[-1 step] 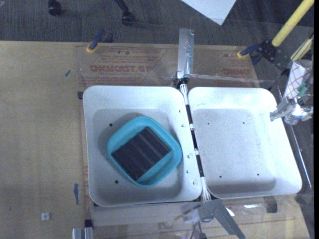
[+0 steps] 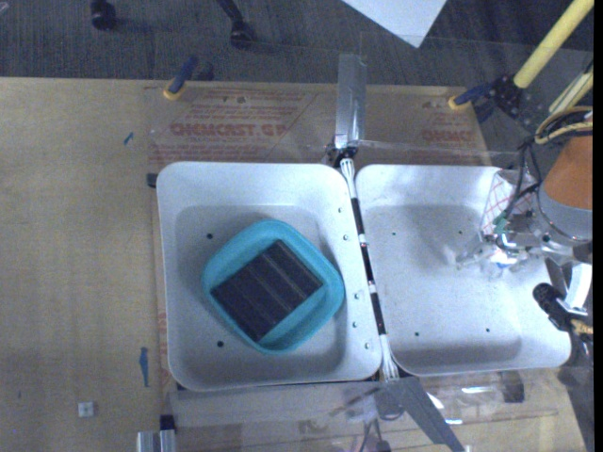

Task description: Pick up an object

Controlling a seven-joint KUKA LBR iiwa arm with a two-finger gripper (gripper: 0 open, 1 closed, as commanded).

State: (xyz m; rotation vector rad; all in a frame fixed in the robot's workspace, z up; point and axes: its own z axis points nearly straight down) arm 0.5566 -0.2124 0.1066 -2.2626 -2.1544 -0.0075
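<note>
Turquoise plastic marks the task's thing: a blue tub (image 2: 326, 296) with rounded corners, lying turned at an angle on the floor of the left bin (image 2: 188, 196); inside the blue tub sits a dark ridged block (image 2: 265, 288), covering most of its bottom; the tub's rim lies near the bin's right-hand wall, though whether it touches cannot be told.

To the right of the blue tub, past the seam where the two bins meet, lies the right bin (image 2: 424, 332); over that bin's far right side, well apart from the blue tub, the gripper (image 2: 496, 252) hangs low, blurred and pale against the white floor; whether the claw is open or closed cannot be told, and nothing can be seen held in it.

Further right of the tub than the gripper, the arm (image 2: 569, 179) shows its orange band, with cables around it.

Beyond the blue tub, toward the picture's top, a clear sheet with red lettering (image 2: 226, 127) lies on the wooden bench (image 2: 75, 252); a yellow rod (image 2: 562, 30) slants at the top right corner.
</note>
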